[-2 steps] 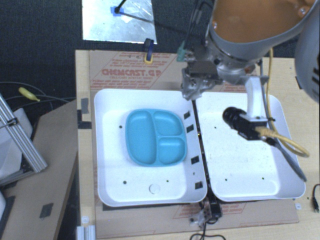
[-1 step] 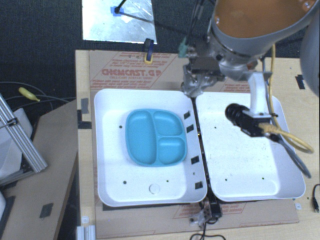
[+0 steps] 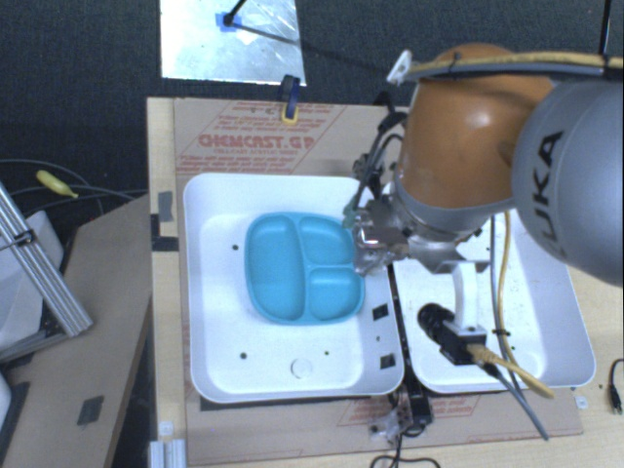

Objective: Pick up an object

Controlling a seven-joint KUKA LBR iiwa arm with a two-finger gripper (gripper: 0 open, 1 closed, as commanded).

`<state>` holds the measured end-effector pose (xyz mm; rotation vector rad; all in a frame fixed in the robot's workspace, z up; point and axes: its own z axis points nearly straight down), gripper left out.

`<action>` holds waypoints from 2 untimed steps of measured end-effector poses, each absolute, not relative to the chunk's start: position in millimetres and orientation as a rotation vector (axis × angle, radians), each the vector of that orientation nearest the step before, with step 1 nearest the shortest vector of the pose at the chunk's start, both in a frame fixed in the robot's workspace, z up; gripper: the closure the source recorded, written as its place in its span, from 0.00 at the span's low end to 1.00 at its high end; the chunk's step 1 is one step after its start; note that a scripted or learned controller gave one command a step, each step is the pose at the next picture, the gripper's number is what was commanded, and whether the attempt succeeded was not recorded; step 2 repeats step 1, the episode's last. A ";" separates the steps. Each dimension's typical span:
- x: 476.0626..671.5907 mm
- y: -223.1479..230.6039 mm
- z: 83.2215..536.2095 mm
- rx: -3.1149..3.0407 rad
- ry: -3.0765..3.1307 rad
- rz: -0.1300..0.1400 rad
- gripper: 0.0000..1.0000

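A blue plate (image 3: 297, 266) with three compartments lies flat in the middle of the left white bin (image 3: 216, 300). My gripper (image 3: 367, 246) hangs under the grey and orange arm, right at the plate's right rim and over the divide between the two bins. The wrist's bulk hides the gripper's tips and the plate's far right edge. I see nothing lifted off the bin floor.
The right white bin (image 3: 558, 331) is largely covered by the arm. Both bins rest on cardboard with red lettering (image 3: 255, 135). A shiny metal sheet (image 3: 230, 29) lies behind, with a blue and yellow clamp (image 3: 290, 99) at its near edge. A metal frame (image 3: 39, 271) stands at left.
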<state>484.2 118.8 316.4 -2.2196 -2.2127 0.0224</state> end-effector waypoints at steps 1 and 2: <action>487.4 134.3 438.3 -2.220 -2.232 -0.022 1.00; 487.4 134.3 438.3 -2.220 -2.232 -0.022 1.00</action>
